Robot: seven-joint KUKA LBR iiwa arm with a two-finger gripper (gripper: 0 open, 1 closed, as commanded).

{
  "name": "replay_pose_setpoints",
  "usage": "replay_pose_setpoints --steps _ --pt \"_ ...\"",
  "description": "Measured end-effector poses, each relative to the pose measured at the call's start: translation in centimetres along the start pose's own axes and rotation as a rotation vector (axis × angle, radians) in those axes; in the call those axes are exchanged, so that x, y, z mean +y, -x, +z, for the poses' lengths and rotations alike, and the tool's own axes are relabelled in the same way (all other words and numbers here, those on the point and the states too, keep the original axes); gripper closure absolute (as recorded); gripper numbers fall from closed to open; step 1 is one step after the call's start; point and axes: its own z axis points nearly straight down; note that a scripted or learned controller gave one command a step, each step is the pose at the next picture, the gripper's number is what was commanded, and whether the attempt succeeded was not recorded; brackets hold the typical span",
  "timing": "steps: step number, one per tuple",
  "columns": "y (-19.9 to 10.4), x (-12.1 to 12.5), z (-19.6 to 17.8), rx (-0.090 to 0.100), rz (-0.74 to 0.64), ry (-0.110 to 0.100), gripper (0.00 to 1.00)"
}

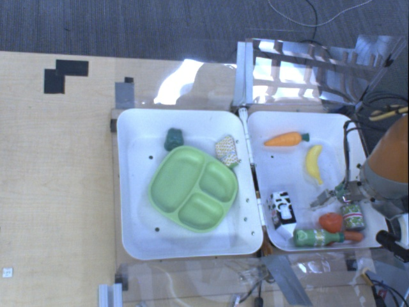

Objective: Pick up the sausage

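Sausage location: the sausage [353,237] lies in the right bin [332,123], at the 5 o'clock corner, touching the cap end of a green bottle [317,238]. Only an orange-red end is exposed; the rest is hidden by the bottle and a small can [352,217].

Sausage long axis: judged to run 9 o'clock to 3 o'clock, in line with the bottle. Confirmation is limited by the occlusion.

Gripper position: the gripper [329,196] sits over the right half of the right bin, just above a red tomato [331,222].

Gripper state: the metal fingers [321,199] appear spread apart, with nothing between them.

Key relation: the sausage lies toward 5 o'clock from the gripper, near, with the tomato and can between the two.

Approach requirement: fingers should close across the short axis, that is, along the 12 to 6 o'clock line.

Risk: crowding. Bottle, can and tomato touch or nearly touch the target, so a mistaken grasp is likely.

Other contents: carrot [285,139], banana [313,164], black-and-white carton [282,209]; left bin [131,190] holds a green divided plate [193,188].
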Motion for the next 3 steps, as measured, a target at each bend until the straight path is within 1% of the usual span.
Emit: replay_pose_setpoints --steps 1,2,3 --pt "-1.3 0.1 0.0 -0.003 -0.026 -0.001 0.0" --pt "-4.1 0.5 0.0 -0.002 -0.079 -0.001 0.0" --pt "-4.0 0.5 0.0 -0.002 -0.111 0.0 0.0"
